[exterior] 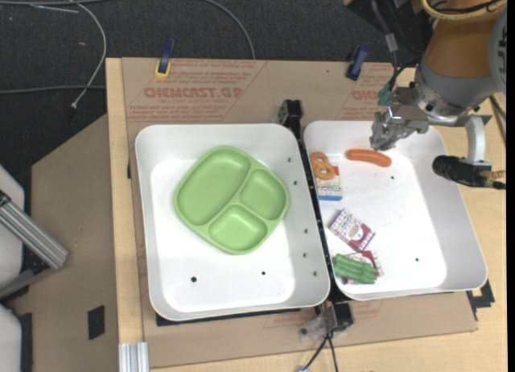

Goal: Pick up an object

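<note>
The table [201,80], a cardboard-covered sheet, fills most of the frame and carries two white bins side by side. The left bin [161,282], at centre-left, holds a green divided plate [232,198]. The right bin [451,250], at centre-right, holds the small items. The arm [463,48] comes in from the upper right of the frame, and its claw [388,138] hangs over the upper part of the right bin; how far it is open cannot be made out, and nothing shows in its grip.

Just below and left of the claw lies an orange carrot-shaped toy [368,157], the likeliest thing to take. It looks light, stiff and smooth, so it may roll; gripping across its narrow middle seems best. Further left sits a pretzel packet [326,175], lower down a patterned pink packet [352,229], and lowest a green toy [355,269].
</note>
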`<state>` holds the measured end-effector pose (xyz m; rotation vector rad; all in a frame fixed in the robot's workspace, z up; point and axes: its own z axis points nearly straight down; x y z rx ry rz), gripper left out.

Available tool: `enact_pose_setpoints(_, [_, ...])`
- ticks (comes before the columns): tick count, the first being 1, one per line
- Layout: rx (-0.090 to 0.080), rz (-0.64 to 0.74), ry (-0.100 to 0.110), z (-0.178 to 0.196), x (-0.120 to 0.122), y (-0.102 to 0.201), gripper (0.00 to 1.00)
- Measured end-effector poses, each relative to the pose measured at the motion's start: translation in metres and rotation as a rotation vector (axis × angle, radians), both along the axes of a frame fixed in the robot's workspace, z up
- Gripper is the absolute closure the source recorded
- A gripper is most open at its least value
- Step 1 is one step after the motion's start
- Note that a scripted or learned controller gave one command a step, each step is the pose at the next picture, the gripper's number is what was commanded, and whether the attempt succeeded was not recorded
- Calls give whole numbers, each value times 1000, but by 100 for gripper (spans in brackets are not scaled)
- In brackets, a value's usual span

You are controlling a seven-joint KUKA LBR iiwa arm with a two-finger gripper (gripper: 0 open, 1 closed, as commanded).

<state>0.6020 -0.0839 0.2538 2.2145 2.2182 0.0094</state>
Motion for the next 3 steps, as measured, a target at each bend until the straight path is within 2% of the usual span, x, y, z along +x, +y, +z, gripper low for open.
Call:
enact_pose_setpoints(1, [1, -1, 7, -2, 1, 0, 100])
enact_pose_setpoints(2, [4, 4, 12, 1, -14, 51, 100])
enact_pose_setpoints(3, [3, 3, 13, 2, -40, 91, 100])
